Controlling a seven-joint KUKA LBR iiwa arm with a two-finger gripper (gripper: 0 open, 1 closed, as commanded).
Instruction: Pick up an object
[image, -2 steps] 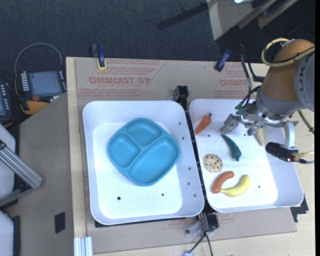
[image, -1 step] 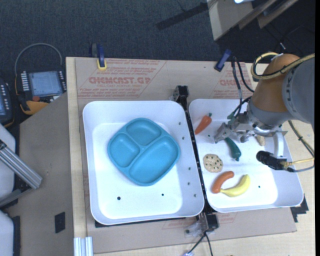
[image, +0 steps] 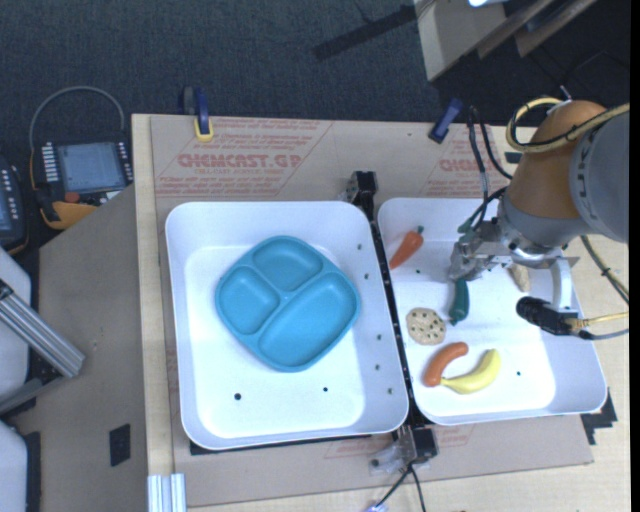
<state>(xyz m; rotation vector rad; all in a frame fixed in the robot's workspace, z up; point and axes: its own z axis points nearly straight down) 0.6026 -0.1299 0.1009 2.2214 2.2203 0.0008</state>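
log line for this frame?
tool over right bin, above green pickle | carrot, cookie, sausage, banana loose

Bright, even overhead light washed the white bins (image: 200, 400) nearly flat; shadows were faint, focus slightly soft, dark floor dim.

In the right bin (image: 575, 395) lay several small toy foods. An orange carrot (image: 406, 247) rested tilted near the bin's upper left corner. A dark green piece (image: 460, 301) lay upright near the middle. A round speckled cookie (image: 425, 325) sat by the left wall. Near the front, an orange-red sausage (image: 445, 362) touched a yellow banana (image: 475, 373).
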